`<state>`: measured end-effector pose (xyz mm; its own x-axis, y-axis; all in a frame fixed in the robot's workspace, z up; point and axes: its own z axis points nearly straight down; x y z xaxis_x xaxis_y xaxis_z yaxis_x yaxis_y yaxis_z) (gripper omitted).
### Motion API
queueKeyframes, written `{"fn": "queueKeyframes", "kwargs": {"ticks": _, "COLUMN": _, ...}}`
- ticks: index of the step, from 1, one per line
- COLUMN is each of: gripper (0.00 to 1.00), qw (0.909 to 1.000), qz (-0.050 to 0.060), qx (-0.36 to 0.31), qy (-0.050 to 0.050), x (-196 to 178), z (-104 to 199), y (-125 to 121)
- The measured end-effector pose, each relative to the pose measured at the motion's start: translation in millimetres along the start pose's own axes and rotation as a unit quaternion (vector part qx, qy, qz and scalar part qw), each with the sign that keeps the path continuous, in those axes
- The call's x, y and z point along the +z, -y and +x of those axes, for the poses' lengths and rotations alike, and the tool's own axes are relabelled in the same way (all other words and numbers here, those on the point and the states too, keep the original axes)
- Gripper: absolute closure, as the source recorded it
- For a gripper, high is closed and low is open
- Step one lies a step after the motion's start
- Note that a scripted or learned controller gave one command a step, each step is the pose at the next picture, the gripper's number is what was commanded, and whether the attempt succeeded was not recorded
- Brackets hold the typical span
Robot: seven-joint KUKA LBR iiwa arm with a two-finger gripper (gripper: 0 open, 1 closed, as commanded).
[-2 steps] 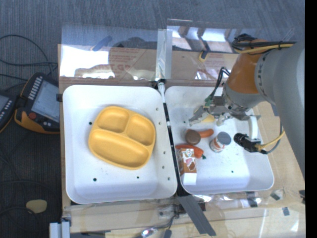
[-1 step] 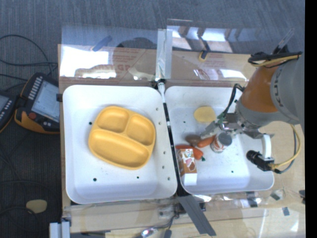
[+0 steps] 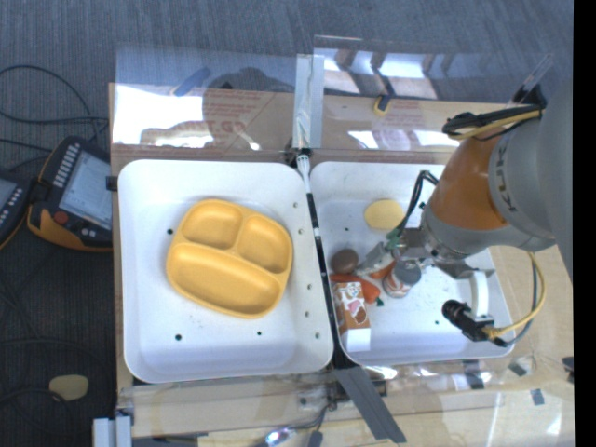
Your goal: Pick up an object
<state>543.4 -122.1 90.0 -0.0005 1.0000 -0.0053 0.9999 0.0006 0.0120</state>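
The right bin [image 3: 438,338] holds a pale yellow round piece [image 3: 383,214], a brown round object [image 3: 344,260], an orange item [image 3: 370,287] and a flat printed packet [image 3: 352,307] near its left wall. My gripper [image 3: 399,270] is low in this bin, just right of the brown object and the orange item. The grey arm with its orange band [image 3: 466,189] comes down from the right and hides part of the bin. Whether anything sits between the fingers is hidden.
The left bin [image 3: 149,343] holds a yellow divided plate [image 3: 229,255]. A black cable and connector [image 3: 470,321] hang by the wrist in the right bin. A teach pendant [image 3: 70,194] lies on the floor to the left.
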Motion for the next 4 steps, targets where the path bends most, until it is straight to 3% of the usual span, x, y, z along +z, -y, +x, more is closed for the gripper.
{"fn": "queueKeyframes", "kwargs": {"ticks": 1, "gripper": 1.00, "qw": 1.0000, "qz": -0.001, "qx": 0.000, "qy": -0.001, "x": -9.6, "z": 0.9, "y": -1.2}}
{"fn": "queueKeyframes", "kwargs": {"ticks": 2, "gripper": 1.00, "qw": 1.0000, "qz": 0.007, "qx": -0.001, "qy": -0.002, "x": -93.0, "z": 68.4, "y": -66.3}}
{"fn": "queueKeyframes", "kwargs": {"ticks": 3, "gripper": 0.00, "qw": 1.0000, "qz": 0.007, "qx": -0.001, "qy": -0.001, "x": -92.6, "z": 67.8, "y": -66.0}}
{"fn": "queueKeyframes", "kwargs": {"ticks": 4, "gripper": 0.00, "qw": 1.0000, "qz": 0.008, "qx": 0.001, "qy": -0.001, "x": -47.5, "z": 22.3, "y": -56.0}}
